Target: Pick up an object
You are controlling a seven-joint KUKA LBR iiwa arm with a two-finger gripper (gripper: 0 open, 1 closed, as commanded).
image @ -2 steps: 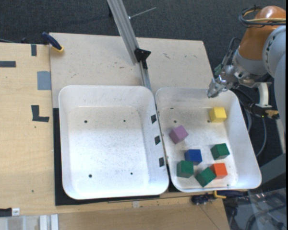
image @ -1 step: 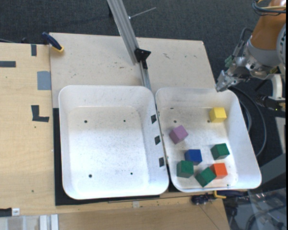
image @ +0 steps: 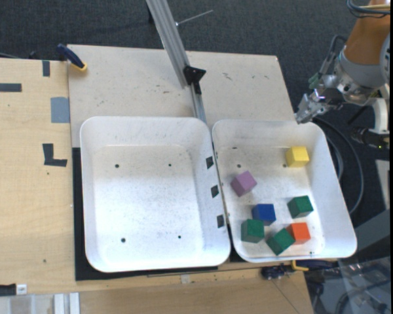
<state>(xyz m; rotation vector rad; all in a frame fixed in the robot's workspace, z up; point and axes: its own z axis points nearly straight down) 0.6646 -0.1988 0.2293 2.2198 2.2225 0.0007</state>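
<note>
The right-hand shallow white plastic bin [image: 334, 195] held seven small cubes. Nearest the front rim lay a green cube [image: 281, 241] touching an orange cube [image: 300, 231], with another green cube [image: 252, 230] just beside a blue cube [image: 264, 212] and a third green cube [image: 300, 206] near the right wall. Farther back sat a purple cube [image: 243, 182], tilted, and a yellow cube [image: 297, 156] near the far rim. The left-hand shallow white plastic bin [image: 144, 126] stood touching the first along one wall. Beyond the right bin's far right corner hung the grey and orange arm's two-finger gripper [image: 305, 112], above the rim and apart from every cube; whether its jaws stood open or closed could not be told.
</note>
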